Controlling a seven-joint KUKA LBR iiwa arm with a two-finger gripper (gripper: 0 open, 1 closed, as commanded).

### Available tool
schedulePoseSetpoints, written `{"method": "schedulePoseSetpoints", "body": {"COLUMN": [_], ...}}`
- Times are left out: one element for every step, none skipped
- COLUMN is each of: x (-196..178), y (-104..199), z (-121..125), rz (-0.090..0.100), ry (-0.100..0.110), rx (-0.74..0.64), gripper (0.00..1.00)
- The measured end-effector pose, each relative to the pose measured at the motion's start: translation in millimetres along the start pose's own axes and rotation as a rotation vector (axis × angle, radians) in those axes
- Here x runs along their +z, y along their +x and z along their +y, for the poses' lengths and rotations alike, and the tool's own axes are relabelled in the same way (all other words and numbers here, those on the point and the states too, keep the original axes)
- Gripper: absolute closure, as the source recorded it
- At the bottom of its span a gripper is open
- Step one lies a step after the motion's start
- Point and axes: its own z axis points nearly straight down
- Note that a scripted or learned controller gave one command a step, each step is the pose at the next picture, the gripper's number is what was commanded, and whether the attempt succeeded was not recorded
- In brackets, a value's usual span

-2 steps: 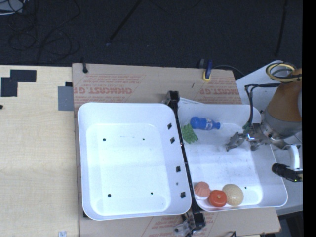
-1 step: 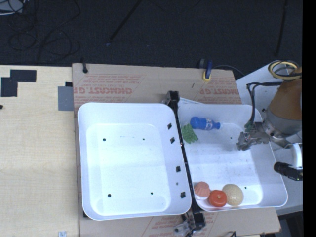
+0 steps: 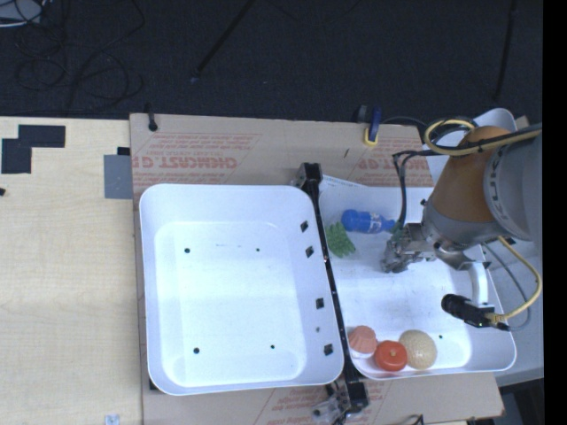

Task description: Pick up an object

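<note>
- Over the right bin (image 3: 496,357), the gripper (image 3: 397,260) hangs low; I cannot tell its grip.
- Beside it lie a blue toy (image 3: 361,221) and, maybe, green leaves (image 3: 339,238).
- 3 round things (image 3: 391,351) sit together.

Grey arm (image 3: 509,193) reaching in from right, orange band above wrist, gripper (image 3: 396,257) angled low

grey arm (image 3: 518,189), orange band (image 3: 462,189), yellow cable (image 3: 447,131)

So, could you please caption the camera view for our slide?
Arm's pincer poised in the right bin near a blue object.
</note>
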Motion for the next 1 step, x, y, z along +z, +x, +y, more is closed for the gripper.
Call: {"method": "schedulePoseSetpoints", "body": {"x": [-1.4], "y": [66.2], "z": [-17.1], "rz": [0.001], "ry": [0.001], "rx": [0.001], "gripper": [1.0]}}
